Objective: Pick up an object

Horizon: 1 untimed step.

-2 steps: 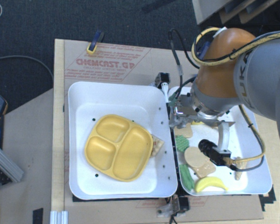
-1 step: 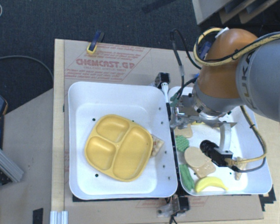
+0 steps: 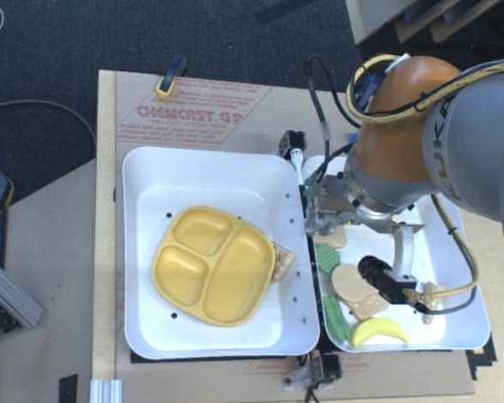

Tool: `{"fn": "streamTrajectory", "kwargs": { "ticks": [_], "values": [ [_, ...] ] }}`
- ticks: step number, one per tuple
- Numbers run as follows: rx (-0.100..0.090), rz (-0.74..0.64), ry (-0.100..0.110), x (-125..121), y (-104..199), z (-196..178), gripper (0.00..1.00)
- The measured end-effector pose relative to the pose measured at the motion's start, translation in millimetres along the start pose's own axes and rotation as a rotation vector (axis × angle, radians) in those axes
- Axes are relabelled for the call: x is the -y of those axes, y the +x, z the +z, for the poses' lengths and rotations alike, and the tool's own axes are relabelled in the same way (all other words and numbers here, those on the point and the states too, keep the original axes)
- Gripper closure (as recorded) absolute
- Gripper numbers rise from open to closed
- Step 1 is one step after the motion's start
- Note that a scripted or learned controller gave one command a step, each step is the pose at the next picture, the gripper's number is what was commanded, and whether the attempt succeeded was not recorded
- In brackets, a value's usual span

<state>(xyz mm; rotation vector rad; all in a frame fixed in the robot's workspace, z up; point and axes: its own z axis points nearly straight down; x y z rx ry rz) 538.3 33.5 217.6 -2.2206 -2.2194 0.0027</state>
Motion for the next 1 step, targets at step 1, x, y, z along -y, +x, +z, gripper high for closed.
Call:
{"fn": "streamTrajectory", "kwargs": {
  "ticks": [1],
  "values": [
    [0.000,-0.003,-0.006,-1.0,12.6,-16.5,1.00]
  ]
}}
